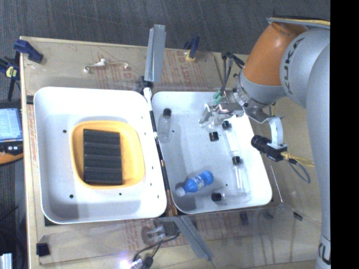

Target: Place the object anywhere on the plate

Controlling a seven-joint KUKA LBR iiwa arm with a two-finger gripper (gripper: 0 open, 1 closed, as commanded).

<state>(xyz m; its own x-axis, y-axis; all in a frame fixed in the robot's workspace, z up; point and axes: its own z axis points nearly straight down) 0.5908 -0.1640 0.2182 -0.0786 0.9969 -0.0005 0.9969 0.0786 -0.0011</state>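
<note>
Gripper (214, 112) hangs over right bin's (255, 192) far end, finger state unreadable; blue bottle (196, 182) lies near front, yellow plate (132, 150) left: best descend squarely, grasp bottle's middle.

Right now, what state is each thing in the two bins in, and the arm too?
Yellow plate: flat in the left bin, bearing a black ribbed block.
Blue bottle: on its side in the right bin.
Clear tubes: lying flat, black caps on.
Gripper: low over the right bin's far end.
</note>
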